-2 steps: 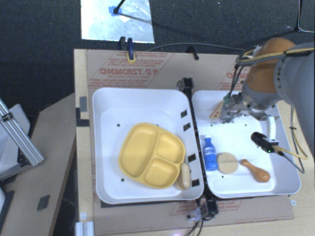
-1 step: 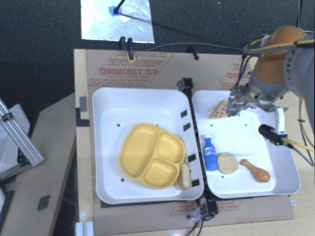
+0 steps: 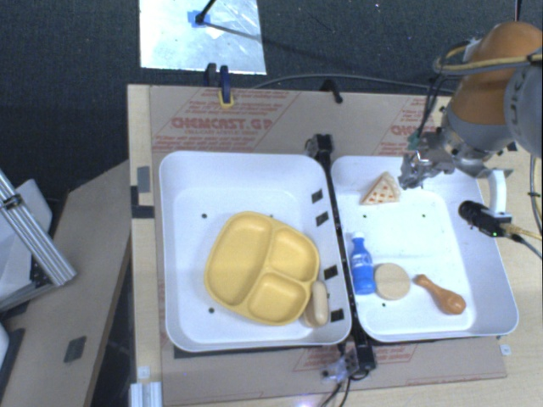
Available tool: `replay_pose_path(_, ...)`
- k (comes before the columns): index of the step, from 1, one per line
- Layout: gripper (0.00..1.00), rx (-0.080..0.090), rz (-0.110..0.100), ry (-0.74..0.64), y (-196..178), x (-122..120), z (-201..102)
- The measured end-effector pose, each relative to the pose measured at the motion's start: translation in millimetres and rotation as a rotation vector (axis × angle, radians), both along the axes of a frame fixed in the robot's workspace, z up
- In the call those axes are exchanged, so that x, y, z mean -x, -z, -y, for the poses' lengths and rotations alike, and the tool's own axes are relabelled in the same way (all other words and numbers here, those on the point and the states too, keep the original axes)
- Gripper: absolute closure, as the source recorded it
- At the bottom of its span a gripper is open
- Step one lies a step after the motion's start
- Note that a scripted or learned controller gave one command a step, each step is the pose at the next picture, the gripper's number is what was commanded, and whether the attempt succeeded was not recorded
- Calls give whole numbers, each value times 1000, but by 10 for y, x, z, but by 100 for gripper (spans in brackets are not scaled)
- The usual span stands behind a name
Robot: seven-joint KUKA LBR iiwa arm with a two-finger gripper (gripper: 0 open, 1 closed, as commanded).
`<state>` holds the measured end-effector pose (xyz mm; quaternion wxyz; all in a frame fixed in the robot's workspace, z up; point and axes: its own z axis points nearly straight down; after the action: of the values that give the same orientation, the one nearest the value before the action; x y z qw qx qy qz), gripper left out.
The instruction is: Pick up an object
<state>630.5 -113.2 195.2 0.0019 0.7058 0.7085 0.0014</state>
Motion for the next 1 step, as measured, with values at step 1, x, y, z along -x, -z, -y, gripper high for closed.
replay_pose_path(1, 100, 0, 1, -1, -235, -12, 1)
